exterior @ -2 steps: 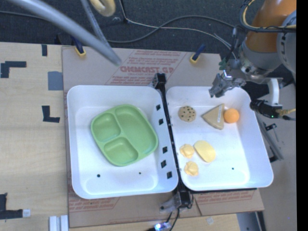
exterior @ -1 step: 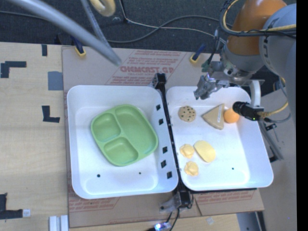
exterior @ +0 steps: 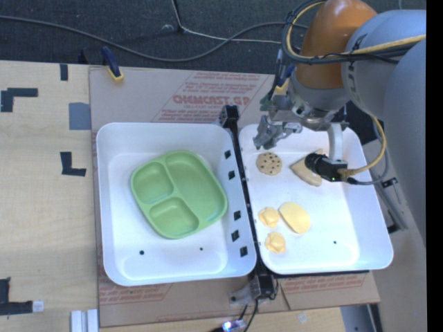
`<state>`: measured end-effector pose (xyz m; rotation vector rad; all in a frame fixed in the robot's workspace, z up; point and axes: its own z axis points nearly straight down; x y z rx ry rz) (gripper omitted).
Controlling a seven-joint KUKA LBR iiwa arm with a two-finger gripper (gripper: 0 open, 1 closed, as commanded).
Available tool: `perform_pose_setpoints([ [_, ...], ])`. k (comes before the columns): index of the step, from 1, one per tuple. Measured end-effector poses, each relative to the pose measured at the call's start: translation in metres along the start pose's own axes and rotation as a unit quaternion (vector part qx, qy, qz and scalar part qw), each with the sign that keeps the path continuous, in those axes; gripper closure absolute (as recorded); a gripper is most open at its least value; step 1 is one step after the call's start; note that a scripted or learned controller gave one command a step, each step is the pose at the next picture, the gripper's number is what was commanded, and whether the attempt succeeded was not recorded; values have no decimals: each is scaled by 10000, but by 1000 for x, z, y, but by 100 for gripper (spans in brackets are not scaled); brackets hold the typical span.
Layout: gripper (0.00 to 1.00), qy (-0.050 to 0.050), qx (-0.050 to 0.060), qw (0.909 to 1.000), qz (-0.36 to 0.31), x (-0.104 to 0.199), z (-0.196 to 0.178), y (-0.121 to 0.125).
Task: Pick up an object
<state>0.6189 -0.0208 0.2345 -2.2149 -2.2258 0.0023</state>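
My gripper (exterior: pixel 271 135) hangs over the back left part of the right bin (exterior: pixel 360 254), just above and behind a round brown cookie (exterior: pixel 268 162). Nothing shows between its fingers. A tan wedge-shaped piece (exterior: pixel 305 171) lies to the cookie's right, partly under the arm's black cable fitting. Toward the front lie a pale yellow oval piece (exterior: pixel 295 217) and two small yellow lumps (exterior: pixel 268 217) (exterior: pixel 275 241).
The left bin (exterior: pixel 114 151) holds a green divided plate (exterior: pixel 178 193). A black divider strip (exterior: pixel 235 185) runs between the two bins. The arm's grey body and orange band (exterior: pixel 332 30) loom over the right bin's back. Cardboard lies under both bins.
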Motion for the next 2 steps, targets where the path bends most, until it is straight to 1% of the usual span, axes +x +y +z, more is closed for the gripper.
perform_pose_setpoints([
  [1, 100, -4, -1, 10000, 11, 51, 2, -21],
  [2, 100, -2, 1, 10000, 2, 109, 11, -34],
])
